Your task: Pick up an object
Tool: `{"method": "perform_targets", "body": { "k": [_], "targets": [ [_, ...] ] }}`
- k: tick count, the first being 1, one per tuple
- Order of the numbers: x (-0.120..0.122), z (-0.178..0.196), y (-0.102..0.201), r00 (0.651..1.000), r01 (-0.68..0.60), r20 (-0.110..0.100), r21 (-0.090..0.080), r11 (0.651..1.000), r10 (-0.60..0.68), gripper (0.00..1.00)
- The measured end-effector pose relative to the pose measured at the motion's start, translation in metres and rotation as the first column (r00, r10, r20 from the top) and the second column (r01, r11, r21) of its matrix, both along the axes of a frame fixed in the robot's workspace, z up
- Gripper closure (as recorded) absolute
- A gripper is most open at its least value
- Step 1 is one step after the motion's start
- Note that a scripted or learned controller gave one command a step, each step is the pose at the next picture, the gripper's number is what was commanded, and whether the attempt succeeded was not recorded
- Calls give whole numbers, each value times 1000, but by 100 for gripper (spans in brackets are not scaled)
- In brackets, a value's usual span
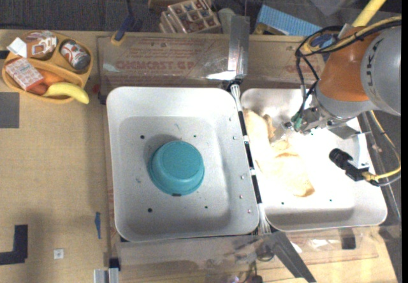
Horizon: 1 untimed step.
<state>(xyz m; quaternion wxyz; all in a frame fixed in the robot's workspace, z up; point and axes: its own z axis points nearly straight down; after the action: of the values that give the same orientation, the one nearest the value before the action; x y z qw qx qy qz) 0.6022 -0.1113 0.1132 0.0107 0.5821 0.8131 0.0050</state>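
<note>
Two white bins side by side on the table, teal bowl (pixel 177 167) upside down in the left bin (pixel 127 116), hand (pixel 294 123) low over the right bin (pixel 357 211), well apart from the bowl, its grip state impossible to tell, pale yellowish objects (pixel 287 170) just beside the hand.

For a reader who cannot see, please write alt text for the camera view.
The grey arm's gripper hangs low over the right bin, near pale objects lying there. A teal bowl sits upside down in the left bin.
</note>
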Motion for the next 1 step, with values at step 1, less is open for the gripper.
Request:
{"method": "perform_targets", "body": {
  "k": [1],
  "targets": [
    [31, -21, 6, 995, -96, -11, 0, 995, 96, 0]
  ]
}}
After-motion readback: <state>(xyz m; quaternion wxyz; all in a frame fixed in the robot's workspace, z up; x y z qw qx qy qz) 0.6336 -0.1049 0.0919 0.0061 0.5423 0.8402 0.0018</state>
